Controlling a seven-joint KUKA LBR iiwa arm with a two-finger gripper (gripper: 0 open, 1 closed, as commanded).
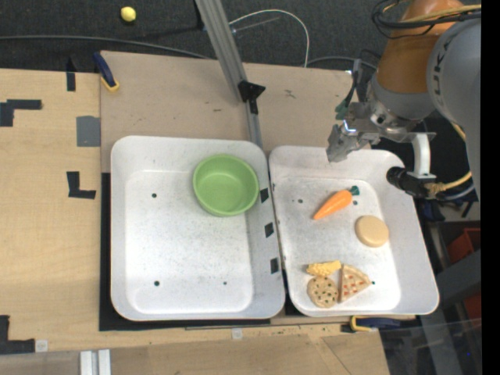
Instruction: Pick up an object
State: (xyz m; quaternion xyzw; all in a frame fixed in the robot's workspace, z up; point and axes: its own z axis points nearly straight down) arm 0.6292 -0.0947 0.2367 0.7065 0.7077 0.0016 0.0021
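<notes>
Hanging over the far edge of the right bin (406,225), the end effector (341,148) is pointing down at the rim near the bin's back left corner, and from where I am standing I cannot tell how it is set. Nothing is showing under it. Behind it the grey arm (437,61) is reaching in from the right, with its orange band (410,57) sitting above the wrist.

Lying closest to it, well inside the right bin, is a toy carrot (333,203): bright orange, tapered, with a small dark green stub at its thick end, and it is resting on a slant with the point aimed toward the near left. Just to its right and a little nearer is sitting a pale tan round piece (372,231), smooth and flat like a biscuit or bun. Along the near edge of the same bin three small pieces are crowding together: a yellow ridged one (323,269), a round brown cookie with dots (322,291), and a triangular slice with red spots (353,282), the last two touching or nearly so.

Sitting in the left bin (156,233) toward its back right corner is a light green bowl (225,183), upright. Both bins are resting side by side on the wooden worktop (47,209).
</notes>
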